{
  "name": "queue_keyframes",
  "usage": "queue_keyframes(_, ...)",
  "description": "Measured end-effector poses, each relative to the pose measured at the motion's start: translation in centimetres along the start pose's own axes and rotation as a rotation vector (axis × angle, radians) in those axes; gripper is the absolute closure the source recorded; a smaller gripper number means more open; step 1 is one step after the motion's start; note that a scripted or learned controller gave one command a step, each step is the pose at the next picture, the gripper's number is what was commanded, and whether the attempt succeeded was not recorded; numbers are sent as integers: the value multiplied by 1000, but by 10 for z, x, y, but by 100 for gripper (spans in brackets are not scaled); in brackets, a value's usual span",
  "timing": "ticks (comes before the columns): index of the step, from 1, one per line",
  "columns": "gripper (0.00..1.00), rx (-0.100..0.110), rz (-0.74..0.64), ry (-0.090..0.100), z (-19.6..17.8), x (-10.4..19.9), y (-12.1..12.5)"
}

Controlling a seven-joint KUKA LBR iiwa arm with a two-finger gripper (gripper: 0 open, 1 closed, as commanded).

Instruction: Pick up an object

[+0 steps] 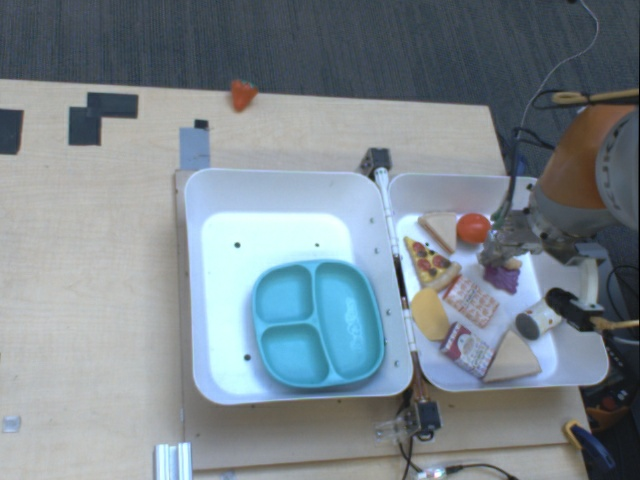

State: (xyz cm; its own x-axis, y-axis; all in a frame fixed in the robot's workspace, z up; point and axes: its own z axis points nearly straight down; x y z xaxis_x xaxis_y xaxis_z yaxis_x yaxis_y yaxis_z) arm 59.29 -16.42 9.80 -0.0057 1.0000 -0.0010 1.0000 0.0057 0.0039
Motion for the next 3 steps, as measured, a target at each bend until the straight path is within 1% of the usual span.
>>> queue_keyframes(1,0,1,0,1,0,0,0)
queue_keyframes(2,100,-3,-4,0,-11,1,1)
queue_keyframes(3,0,-3,-5,0,-11,1,1)
